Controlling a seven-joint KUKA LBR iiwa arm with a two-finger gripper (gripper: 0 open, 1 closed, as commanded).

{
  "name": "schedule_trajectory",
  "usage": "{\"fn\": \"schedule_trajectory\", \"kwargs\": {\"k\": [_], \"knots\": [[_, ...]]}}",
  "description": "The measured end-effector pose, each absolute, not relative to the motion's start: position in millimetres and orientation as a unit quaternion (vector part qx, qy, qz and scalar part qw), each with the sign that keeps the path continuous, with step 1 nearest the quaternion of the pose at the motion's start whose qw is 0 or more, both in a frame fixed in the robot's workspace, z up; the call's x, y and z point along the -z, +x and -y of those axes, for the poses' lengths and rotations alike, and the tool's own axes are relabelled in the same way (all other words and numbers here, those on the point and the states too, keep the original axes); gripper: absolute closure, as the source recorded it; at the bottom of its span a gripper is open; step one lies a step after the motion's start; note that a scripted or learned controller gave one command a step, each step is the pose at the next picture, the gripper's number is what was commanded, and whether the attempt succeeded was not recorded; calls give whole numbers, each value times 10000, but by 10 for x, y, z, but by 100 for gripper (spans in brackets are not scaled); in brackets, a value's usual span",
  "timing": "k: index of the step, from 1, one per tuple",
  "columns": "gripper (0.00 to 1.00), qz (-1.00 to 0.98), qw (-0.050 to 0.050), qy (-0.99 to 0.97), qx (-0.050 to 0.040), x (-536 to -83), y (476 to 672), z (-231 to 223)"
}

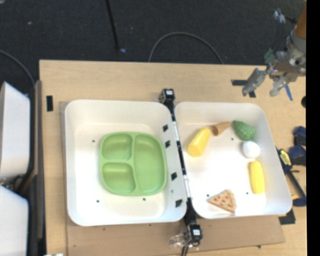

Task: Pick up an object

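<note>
End effector [265,85] sits at the upper right of the camera view, above the bare surface [122,81] just beyond the far right corner of the right bin [266,207]. Its two fingers point down and splay apart in a wide stance, with nothing between them. It touches none of the objects.

Right bin contents, nearest the end effector first:
- Green lumpy object [244,129] at the far side, touching or nearly touching the wide end of a tan cone [221,128] (the cone's point faces left, toward the yellow piece).
- White ball [250,149] just below the green object.
- Yellow rounded piece [199,142], tilted, left of centre, its upper end near the cone.
- Yellow corn-like piece [256,177], lying lengthwise along the right wall, below the ball.
- Pizza slice [223,201] at the near side, apart from the others.

All six candidate objects lie in the right bin, well apart from the end effector.

Left bin [80,196] holds a green divided plate [133,162] with three compartments, lying flat near the centre. The two bins meet along a clipped seam. Dark cables run across the floor beyond the surface.
</note>
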State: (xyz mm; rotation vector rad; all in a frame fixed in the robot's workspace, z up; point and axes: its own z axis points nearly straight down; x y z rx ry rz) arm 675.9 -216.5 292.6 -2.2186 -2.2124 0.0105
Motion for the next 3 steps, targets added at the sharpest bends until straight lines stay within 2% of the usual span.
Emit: {"fn": "schedule_trajectory", "kwargs": {"k": [1,3], "knots": [[0,7074,-16,-7068,0,-3015,6778,2157],[0,7083,0,-7059,-12,-1814,6854,2161]]}}
